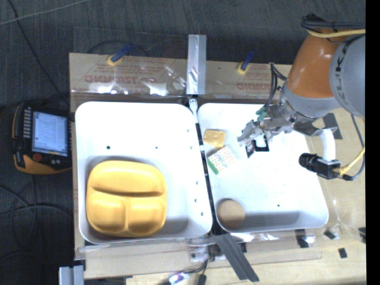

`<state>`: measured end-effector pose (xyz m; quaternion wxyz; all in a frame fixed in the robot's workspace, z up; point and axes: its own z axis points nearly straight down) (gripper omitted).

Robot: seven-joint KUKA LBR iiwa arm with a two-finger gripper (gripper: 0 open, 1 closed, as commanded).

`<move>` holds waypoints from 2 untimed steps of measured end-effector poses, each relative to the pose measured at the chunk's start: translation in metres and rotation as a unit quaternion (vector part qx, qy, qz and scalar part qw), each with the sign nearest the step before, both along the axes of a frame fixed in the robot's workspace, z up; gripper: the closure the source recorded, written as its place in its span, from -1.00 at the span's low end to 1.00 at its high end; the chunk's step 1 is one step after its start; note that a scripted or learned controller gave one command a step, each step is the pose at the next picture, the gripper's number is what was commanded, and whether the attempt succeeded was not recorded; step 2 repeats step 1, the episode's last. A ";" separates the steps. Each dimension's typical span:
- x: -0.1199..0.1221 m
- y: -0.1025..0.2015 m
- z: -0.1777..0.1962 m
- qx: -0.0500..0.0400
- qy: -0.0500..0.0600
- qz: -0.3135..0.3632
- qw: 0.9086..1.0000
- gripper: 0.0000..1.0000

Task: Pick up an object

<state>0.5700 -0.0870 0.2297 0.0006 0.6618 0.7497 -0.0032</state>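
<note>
Pincer (pixel 256 136) hovers in the right bin (pixel 309 200), can't tell if it's released or clenched. Nearest picks sit at its 9 o'clock: yellow block (pixel 214 138) and dotted card (pixel 221 158) just beside it. Best to drop straight onto one, clear of the bin wall.

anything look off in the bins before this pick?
Nothing spilled or damaged. The large yellow block lies in the left bin. The right bin holds a small yellow piece, a green-dotted card lying askew beside the divider, and a brown ball in the near corner. The end effector is above the right bin.
</note>
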 end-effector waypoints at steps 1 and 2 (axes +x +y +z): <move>0.018 -0.049 -0.011 0.001 0.000 0.116 0.993 1.00; 0.018 -0.049 -0.011 0.001 0.000 0.116 0.993 1.00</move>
